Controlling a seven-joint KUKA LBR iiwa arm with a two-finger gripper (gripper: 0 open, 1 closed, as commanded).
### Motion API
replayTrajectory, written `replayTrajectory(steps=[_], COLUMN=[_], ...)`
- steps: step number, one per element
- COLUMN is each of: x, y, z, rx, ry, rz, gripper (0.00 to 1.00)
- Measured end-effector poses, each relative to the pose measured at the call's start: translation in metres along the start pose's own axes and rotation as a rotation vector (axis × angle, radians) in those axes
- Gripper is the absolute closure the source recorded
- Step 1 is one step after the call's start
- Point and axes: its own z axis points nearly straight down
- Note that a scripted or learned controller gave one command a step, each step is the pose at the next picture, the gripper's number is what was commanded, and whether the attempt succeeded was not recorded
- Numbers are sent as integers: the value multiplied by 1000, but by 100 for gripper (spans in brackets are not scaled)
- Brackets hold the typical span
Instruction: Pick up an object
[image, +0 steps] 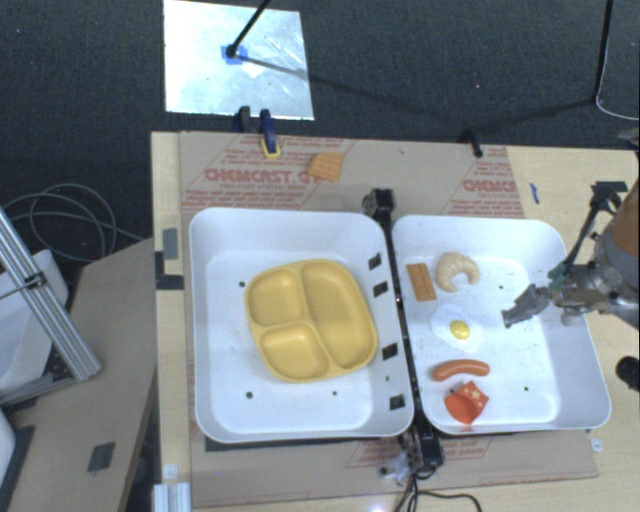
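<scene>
1. The right bin holds the toy foods. A sausage lies near its lower middle, long axis nearly left to right, right end tipped slightly upward in the view.
2. Just above the sausage sits a fried egg, a flat white patch with a yellow yolk. Just below it, near the bin's front wall, lies a red piece of unclear kind.
3. A croissant rests toward the bin's far left, its curved back toward the far side. Beside it on the left, an orange cracker-like bar has its long axis running front to back.
4. The gripper hangs over the bin's right half, reaching leftward, its tip near the egg and apart from it. Nothing is seen in its grasp; I cannot tell how the tool is set.
5. The left bin carries a yellow three-compartment plate.
6. The cardboard under the bins reads "CHEMCAST" in red. An orange flat piece lies on it.
</scene>
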Motion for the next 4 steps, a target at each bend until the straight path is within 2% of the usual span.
replayTrajectory(steps=[1,2,3,4], x=[14,10,-50,-4], y=[-4,-4,9,-5], z=[73,128,-32,80], rx=[6,5,-18,10], ry=[2,1,-10,5], rz=[1,3,6,-2], gripper=[0,0,0,0])
